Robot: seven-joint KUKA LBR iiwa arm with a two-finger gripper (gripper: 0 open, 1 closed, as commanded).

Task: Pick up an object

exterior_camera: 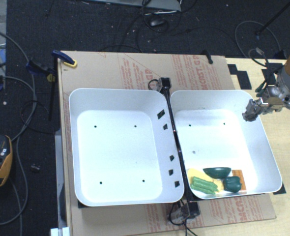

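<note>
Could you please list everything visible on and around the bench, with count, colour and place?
shallow white plastic bins: 2, white, side by side on the board; left bin, right bin
dark green bowl-shaped object: 1, dark green, near corner of the right bin
light green ridged object: 1, light green, beside the bowl shape
small teal object: 1, teal, right of the ridged one
flat yellow piece: 1, yellow, under the green items
flat orange piece: 1, orange, behind the teal object
brown cardboard board: 1, brown, under both bins
blue and yellow clamp: 1, far left board corner
gripper: 1, dark, over the right bin's far right rim
</note>
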